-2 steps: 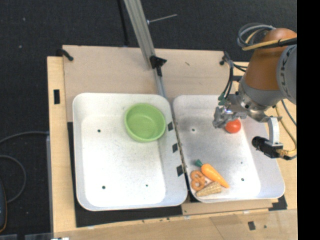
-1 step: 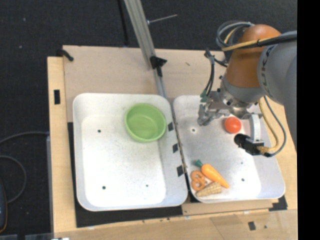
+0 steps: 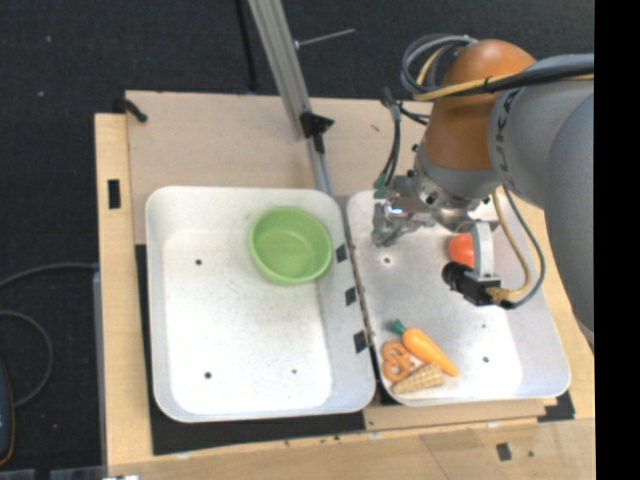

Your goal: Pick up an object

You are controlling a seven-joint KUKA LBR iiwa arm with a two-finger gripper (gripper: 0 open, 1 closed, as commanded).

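Arm (image 3: pixel 520 108), grey with orange band, enters from 3 o'clock and hangs over the far end of the right bin (image 3: pixel 520 368). Left bin (image 3: pixel 200 368) holds a green bowl (image 3: pixel 291 245) toward 12 o'clock. Gripper (image 3: pixel 388 230) sits over the right bin's far-left corner; whether its fingers are apart or together cannot be told. Carrot (image 3: pixel 430 349) lies at the right bin's near edge, toward 6 o'clock from the gripper and well apart from it, long axis running 10 to 4 o'clock, green top at 10. A pretzel (image 3: pixel 397 359) and cone (image 3: pixel 420 377) touch it. An orange-red object (image 3: pixel 460 249) lies beneath the wrist.
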